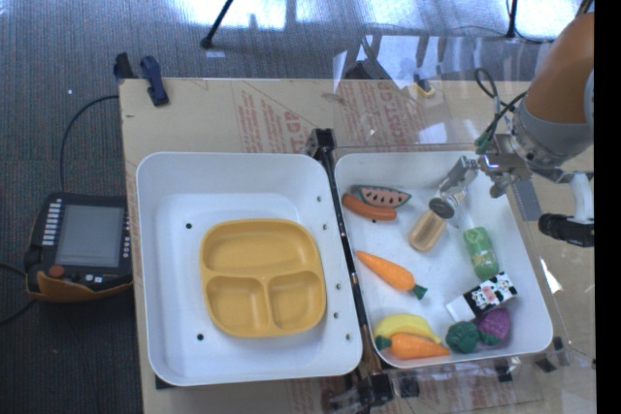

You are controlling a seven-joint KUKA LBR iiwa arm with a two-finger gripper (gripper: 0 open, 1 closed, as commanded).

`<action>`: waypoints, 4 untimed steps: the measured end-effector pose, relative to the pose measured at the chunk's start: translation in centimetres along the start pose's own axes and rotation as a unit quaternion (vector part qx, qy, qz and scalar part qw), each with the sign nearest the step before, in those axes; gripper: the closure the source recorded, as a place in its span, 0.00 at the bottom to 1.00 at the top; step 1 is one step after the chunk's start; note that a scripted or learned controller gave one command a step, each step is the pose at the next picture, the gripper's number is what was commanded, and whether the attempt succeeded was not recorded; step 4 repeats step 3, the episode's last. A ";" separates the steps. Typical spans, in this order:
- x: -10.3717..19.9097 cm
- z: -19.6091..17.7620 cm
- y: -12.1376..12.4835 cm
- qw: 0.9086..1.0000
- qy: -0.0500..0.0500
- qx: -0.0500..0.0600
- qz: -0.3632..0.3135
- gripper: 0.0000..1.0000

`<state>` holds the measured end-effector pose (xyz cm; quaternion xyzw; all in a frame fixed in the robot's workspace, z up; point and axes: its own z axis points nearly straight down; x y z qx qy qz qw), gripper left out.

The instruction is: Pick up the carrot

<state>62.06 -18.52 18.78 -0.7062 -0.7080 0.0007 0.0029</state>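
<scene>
The carrot (388,270) lies flat in the middle of the right bin (537,281), well below and to the left of the fingers (456,192), its green tip pointing toward the bin's lower right. Nothing touches it, so the task looks barely begun: the reach, the closing and the lift are all left to do.

The fingers hang over the bin's upper middle, and it cannot be told whether they are apart or together; nothing shows between them. Just under them lies a tan bottle (427,229), the nearest thing on the way to the carrot. Left of them, by the bin's upper left wall, sit a watermelon slice (380,197) and a red piece (369,207). Right of the bottle stands a green bottle (479,251).

Around the carrot the white floor is bare on all sides, giving fair room to come down. The crowded part is the lower edge: a banana (404,325), a second carrot (419,345), broccoli (463,336), a purple piece (494,326) and a milk carton (482,296). The left bin (175,189) holds a yellow tray (262,275).
</scene>
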 end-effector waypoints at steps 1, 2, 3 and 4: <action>7.7 7.4 -4.9 1.000 0.002 0.006 0.000 0.00; 10.2 9.3 -11.0 0.999 0.001 0.005 -0.033 0.00; 10.0 8.3 -10.9 1.000 0.002 0.005 -0.029 1.00; 10.0 8.3 -10.9 1.000 0.002 0.005 -0.029 1.00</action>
